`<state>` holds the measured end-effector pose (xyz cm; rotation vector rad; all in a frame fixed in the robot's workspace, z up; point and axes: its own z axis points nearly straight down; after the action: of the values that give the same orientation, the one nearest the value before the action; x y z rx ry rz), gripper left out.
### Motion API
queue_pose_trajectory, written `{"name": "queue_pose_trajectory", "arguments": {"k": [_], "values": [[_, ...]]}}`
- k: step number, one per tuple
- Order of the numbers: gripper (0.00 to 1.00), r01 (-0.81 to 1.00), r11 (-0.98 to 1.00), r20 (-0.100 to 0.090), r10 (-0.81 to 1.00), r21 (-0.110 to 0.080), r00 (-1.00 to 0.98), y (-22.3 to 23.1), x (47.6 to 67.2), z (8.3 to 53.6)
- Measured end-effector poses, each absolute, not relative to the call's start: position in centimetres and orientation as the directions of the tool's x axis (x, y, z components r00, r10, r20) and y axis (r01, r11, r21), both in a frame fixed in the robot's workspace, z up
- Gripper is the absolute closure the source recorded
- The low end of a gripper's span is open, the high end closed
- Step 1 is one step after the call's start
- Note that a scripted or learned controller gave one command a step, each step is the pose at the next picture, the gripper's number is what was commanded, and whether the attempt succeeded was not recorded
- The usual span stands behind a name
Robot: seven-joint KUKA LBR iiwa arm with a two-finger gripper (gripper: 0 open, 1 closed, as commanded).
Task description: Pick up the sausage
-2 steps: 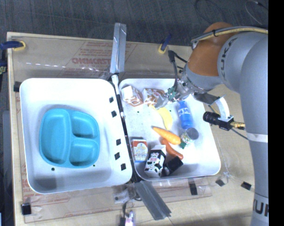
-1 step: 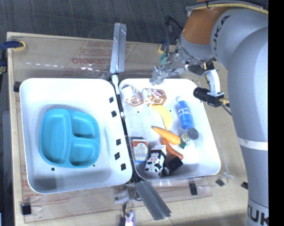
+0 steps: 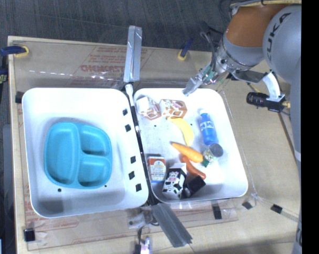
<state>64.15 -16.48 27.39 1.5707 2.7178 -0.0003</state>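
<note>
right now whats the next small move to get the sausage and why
Probably carry the gripper toward the near end of the right bin and over the sausage. It hangs above the bin's far rim, while the sausage lies beside the carrot.

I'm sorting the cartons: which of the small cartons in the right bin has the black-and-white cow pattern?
The cow-patterned carton at the near edge of the right bin, beside the red-topped carton; the two far cartons are brownish.
</note>
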Motion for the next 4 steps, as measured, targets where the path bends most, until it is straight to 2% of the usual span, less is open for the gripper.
{"name": "queue_pose_trajectory", "arguments": {"k": [1,2,3,4], "values": [[1.00,0.781,0.625,0.002,0.781,-0.003,-0.625,-14.7,56.2,22.1],[1.00,0.576,0.818,-0.004,0.576,0.000,-0.818,-16.3,55.5,27.9],[1.00,0.515,0.857,-0.003,0.515,-0.001,-0.857,-21.1,54.0,29.9],[1.00,0.509,0.861,0.001,0.509,-0.002,-0.861,-21.1,58.1,22.8]]}}
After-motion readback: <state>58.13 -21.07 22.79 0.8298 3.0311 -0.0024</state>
